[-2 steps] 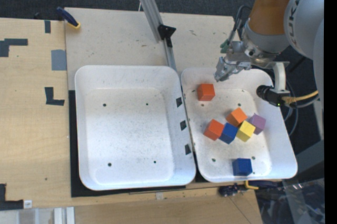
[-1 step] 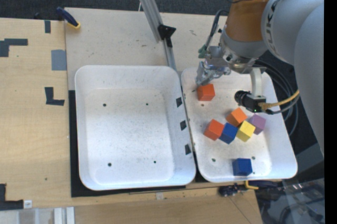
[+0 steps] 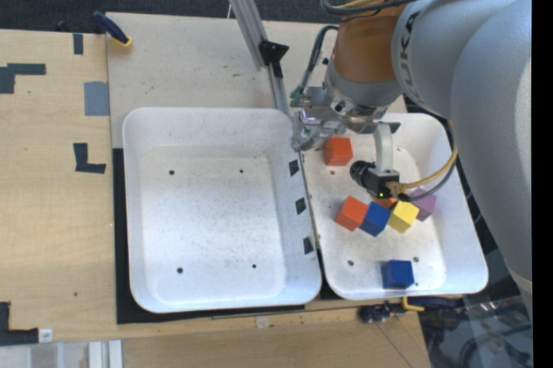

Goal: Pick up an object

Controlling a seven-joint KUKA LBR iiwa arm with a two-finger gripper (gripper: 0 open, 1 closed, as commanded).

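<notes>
- In the right bin [image 3: 367,250], up at its far left corner, the gripper [image 3: 308,126] sits low, right next to the wall it shares with the left bin [image 3: 207,211]. Honestly can't tell from this angle whether it's wide, narrow or holding anything.
- Just beside the gripper, a bit to the right, there's a lone orange cube [image 3: 338,152].
- Closer to the front there's a tight little row: a red-orange cube [image 3: 350,212], a blue cube [image 3: 375,219] and a yellow cube [image 3: 403,216], all touching, with a purple block [image 3: 425,205] tucked against the yellow one.
- A front blue cube [image 3: 397,274] sits by itself near the bin's front edge.
</notes>
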